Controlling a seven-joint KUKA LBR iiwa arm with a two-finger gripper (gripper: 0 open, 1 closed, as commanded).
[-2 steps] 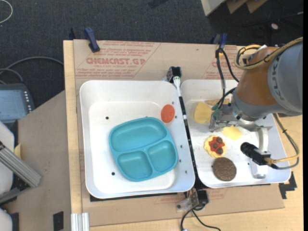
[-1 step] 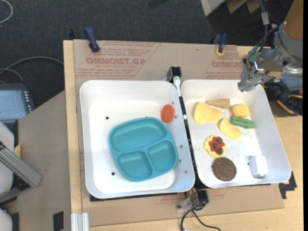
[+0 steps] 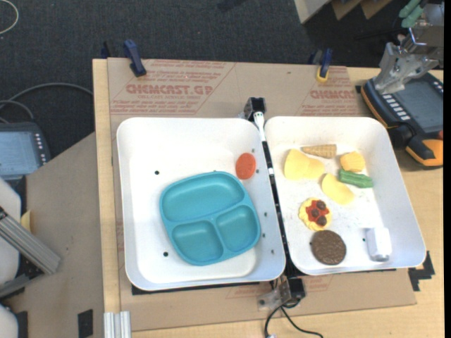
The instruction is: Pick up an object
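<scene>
The right bin (image 3: 402, 210) holds several toy foods: a tan cone (image 3: 319, 150), a yellow wedge (image 3: 301, 165), an orange-yellow block (image 3: 352, 161), a green pod (image 3: 356, 179), a yellow slice (image 3: 337, 189), a yellow tart with red bits (image 3: 315, 214), a brown cookie (image 3: 328, 247) and a white block (image 3: 378, 243). In the left bin (image 3: 134, 189) lie a teal divided tray (image 3: 210, 217) and an orange ball (image 3: 245, 165). My gripper (image 3: 396, 69) hangs at the upper right, outside the right bin's far corner, away from every object.
A black and orange pendant (image 3: 419, 111) lies under the gripper at the bench's right edge. Blue clamps (image 3: 134, 57) (image 3: 324, 65) grip the board's far edge. A black bracket (image 3: 255, 108) sits where the bins meet.
</scene>
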